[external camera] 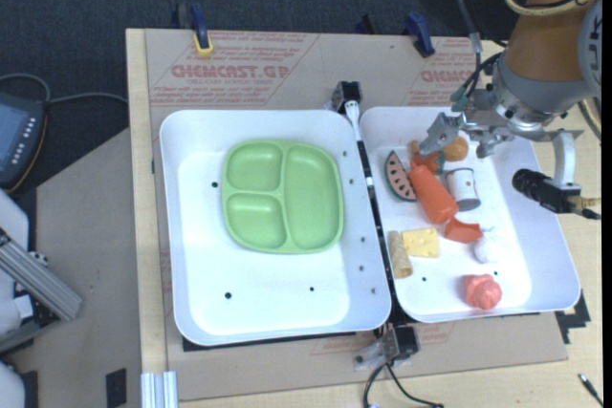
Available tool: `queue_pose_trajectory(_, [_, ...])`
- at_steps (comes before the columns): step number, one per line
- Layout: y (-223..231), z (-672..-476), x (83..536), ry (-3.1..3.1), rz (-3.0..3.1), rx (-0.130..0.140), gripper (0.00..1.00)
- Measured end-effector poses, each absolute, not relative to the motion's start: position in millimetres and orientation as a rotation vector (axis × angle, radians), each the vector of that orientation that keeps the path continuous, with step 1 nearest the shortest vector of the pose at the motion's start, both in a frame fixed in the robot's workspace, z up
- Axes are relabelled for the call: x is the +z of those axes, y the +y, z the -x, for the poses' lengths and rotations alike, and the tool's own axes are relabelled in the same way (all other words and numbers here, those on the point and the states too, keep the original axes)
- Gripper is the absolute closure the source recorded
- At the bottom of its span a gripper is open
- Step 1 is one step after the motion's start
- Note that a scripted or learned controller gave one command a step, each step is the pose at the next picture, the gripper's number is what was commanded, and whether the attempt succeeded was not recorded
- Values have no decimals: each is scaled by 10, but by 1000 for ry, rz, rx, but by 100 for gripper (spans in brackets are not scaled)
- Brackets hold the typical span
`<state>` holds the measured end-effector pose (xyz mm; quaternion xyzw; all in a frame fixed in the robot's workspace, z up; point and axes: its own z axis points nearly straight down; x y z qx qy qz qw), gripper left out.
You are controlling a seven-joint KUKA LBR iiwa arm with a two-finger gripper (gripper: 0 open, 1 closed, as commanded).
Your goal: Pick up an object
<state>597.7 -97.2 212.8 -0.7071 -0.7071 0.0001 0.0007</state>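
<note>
While the two-finger gripper (pixel 462 131) hangs over the far end of the right white bin (pixel 550 244) with its jaws spread wide and nothing between them, the small orange ball-shaped toy (pixel 456 149) sits just below them, so I'd guess that's the pick. Right next to it toward the near side is the long orange carrot-shaped toy (pixel 435 193), long axis running diagonally, with the watermelon slice toy (pixel 399 176) on its left and a small white cylinder (pixel 464 185) on its right. The green divided plastic plate (pixel 284 196) is well apart in the left white bin (pixel 191 234).
</note>
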Motion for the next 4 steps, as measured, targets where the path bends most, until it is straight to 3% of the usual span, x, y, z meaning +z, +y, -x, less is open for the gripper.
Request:
queue_pose_trajectory(2, [-1044, -6006, 911, -2216, 2218, 6, 0])
queue_pose_trajectory(3, [-1039, -6002, 841, -2218, 2219, 3, 0])
queue_pose_trajectory(4, [-1042, -6010, 955, -2219, 2223, 0, 100])
